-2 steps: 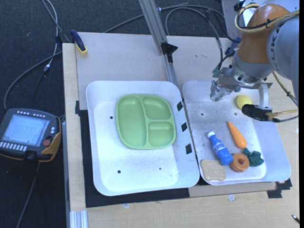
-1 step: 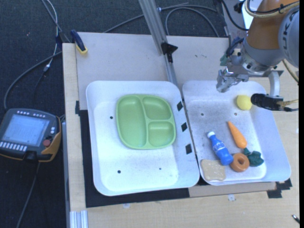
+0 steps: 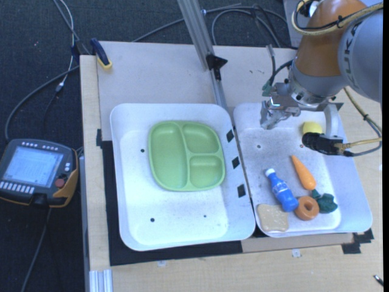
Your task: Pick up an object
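The right bin (image 3: 261, 148) holds several small things. An orange carrot (image 3: 302, 173) lies near its middle, and a blue bottle (image 3: 280, 189) lies to the carrot's left. An orange ring (image 3: 307, 208), a dark green piece (image 3: 326, 203) and a tan bread slice (image 3: 272, 218) sit by the front rim. A yellow piece (image 3: 312, 128) lies at the back, partly behind the arm's black cable fitting. My gripper (image 3: 270, 119) hangs over the back left part of this bin, above bare floor, with nothing seen between its fingers.
The left bin (image 3: 130, 163) carries a green divided plate (image 3: 186, 154). A metal pole (image 3: 197, 23) slants across the back of the bench. A blue and yellow clamp (image 3: 101, 55) sits at the bench's far left corner. A teach pendant (image 3: 36, 172) lies on the floor to the left.
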Robot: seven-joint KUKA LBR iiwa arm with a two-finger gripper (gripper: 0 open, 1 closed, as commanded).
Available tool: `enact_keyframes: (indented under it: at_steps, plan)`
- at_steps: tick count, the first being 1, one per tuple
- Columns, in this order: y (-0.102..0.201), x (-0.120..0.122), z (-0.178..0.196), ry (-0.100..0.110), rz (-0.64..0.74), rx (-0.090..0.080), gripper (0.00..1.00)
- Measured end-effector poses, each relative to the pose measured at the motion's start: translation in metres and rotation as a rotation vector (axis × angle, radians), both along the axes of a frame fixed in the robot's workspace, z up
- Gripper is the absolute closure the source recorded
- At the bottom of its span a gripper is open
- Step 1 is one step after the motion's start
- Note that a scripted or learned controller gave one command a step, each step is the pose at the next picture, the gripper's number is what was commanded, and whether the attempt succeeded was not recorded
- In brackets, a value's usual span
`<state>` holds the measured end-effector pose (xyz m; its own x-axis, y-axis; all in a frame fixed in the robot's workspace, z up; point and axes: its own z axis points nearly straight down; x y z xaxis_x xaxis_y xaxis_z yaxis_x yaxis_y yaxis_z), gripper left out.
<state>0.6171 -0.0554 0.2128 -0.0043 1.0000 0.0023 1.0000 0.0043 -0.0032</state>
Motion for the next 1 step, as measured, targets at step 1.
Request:
enact_keyframes:
  at_steps: [1]
  plan:
    - [0.0491,-0.0253,-0.0071,0.001,0.001,0.0,1.0]
